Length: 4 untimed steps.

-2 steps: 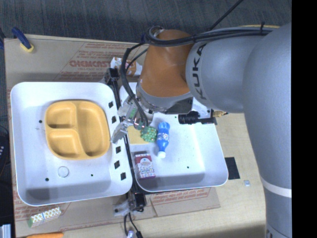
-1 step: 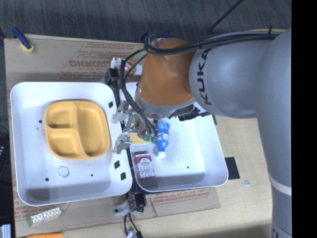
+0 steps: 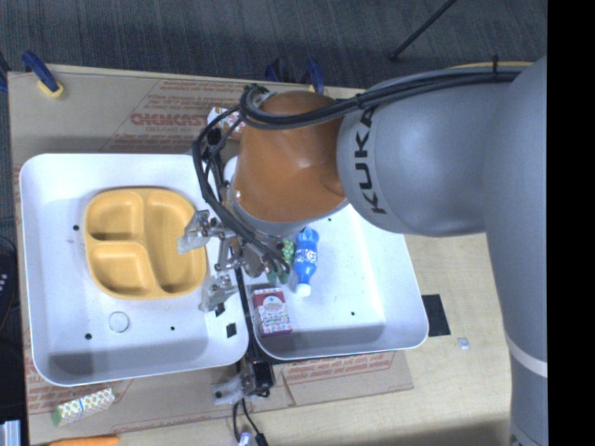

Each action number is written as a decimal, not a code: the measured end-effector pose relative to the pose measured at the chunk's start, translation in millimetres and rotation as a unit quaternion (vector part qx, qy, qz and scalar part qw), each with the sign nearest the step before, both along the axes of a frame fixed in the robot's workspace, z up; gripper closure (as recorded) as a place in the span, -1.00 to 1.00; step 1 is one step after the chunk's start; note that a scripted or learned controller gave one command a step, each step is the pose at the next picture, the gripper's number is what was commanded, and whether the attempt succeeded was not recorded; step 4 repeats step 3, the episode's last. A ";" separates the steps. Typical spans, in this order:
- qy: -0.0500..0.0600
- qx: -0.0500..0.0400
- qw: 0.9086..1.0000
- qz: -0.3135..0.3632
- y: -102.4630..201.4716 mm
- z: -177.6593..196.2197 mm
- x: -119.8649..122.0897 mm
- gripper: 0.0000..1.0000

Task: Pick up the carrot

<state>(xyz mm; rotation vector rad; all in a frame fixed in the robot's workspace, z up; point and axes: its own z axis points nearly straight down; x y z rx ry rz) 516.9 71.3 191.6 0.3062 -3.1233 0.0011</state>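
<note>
honestly, our gripper sits over the divide between the bins, finger state we cannot tell, so we should locate the carrot before descending.

Grey arm w/ black KUKA lettering, orange band, black cables, maybe metal gripper.

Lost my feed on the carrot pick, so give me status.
Gripper low over the seam between the bins. Carrot not sighted. Yellow tray in left bin; blue bottle and red box in right bin.
</note>
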 end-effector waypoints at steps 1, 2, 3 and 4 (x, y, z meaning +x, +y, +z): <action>0.000 0.000 0.996 0.090 27.9 -47.5 24.8 -1.00; 0.000 0.000 0.996 0.090 28.4 -37.1 25.4 1.00; -0.001 0.000 0.998 0.066 -34.8 15.0 -10.8 1.00; -0.001 0.000 0.998 0.066 -34.8 15.0 -10.8 1.00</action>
